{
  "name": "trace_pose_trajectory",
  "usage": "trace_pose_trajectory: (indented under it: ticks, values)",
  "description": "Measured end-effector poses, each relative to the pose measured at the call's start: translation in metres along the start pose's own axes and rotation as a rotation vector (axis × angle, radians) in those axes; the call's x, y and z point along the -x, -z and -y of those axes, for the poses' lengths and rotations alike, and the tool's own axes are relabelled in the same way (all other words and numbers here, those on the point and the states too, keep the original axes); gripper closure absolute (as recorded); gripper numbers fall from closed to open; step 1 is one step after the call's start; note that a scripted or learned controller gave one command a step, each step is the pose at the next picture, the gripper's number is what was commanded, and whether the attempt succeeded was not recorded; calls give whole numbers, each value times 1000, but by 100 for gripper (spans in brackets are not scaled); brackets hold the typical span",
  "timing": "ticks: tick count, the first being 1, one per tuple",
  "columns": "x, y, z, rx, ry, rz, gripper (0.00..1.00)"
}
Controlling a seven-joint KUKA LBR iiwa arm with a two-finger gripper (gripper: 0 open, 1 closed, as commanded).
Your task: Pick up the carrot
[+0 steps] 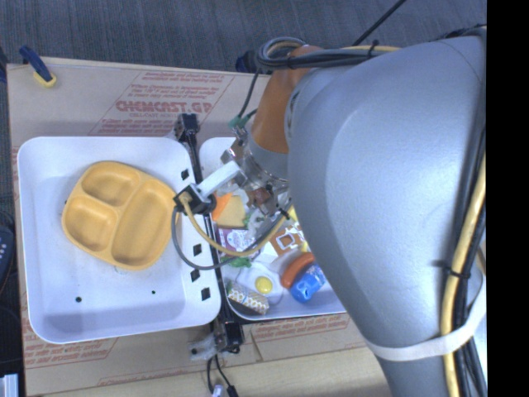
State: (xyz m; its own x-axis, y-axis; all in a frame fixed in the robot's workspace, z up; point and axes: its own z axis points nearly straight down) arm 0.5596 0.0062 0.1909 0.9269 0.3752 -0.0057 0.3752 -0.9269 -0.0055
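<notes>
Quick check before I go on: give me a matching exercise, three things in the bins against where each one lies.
Things:
1. yellow divided plate
2. orange carrot
3. blue toy

Places:
A. right bin, at the arm's edge, just up-left of the blue piece
B. left bin, alone near its middle
C. right bin, near its front edge, lowest of the three in the view

Pairs: 1-B, 2-A, 3-C

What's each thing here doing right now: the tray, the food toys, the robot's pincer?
Yellow plate: upright, lying in the left bin, nothing on it.
Carrot: lying in the right bin beside a blue toy, not held.
Fried egg toy: flat, near the front edge.
Pincer: low over the right bin's clutter; grip unclear.
</notes>
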Motion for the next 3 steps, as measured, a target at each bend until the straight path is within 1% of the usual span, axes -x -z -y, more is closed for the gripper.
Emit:
trace_pose_trajectory:
  ticks: [1,2,3]
  values:
    - [9,0,23,1,0,1,0]
    - [17,0,13,3,-166,-2,0]
    - [3,0,-6,1,-177,-2,0]
